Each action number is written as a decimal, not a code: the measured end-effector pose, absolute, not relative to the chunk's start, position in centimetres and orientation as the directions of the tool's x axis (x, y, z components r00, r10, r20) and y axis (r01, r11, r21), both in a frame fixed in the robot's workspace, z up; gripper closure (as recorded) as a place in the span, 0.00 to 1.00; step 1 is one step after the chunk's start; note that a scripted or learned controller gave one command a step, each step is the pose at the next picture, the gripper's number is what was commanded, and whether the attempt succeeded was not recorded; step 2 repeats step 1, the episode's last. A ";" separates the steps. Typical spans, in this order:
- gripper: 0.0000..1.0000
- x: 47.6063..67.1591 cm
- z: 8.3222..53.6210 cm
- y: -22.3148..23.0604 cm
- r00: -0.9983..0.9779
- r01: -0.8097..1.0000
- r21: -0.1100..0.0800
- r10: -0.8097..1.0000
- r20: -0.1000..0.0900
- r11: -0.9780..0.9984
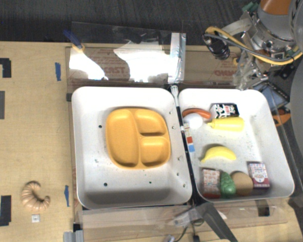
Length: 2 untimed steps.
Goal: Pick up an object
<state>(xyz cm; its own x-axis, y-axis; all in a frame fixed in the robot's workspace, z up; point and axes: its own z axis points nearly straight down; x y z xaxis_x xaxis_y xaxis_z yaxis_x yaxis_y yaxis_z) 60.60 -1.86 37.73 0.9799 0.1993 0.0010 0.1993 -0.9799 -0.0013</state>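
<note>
— Where do we stand with the gripper [244, 73]?

— It hangs just beyond the far rim of the right bin [278, 135], under the tangle of cables, and we cannot tell how its end stands. We see nothing held there.

— So which step are we in?

— We judge it the approach: nothing is lifted, every object lies in the right bin.

— And what do we pick?

— Nearest that far rim, the black-and-white carton [224, 110] and the yellow block [226, 124] just in front of it. The banana [218, 154] lies at the bin's middle; the small boxes [257, 174] and the green piece [228, 184] crowd the near rim.

— What does the next move call for?

— We think a reach in over the far rim and a descent on one item, clear of its neighbours.
</note>
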 end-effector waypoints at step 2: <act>1.00 64.4 34.1 -7.5 0.981 0.196 0.001 0.196 -0.006 -0.981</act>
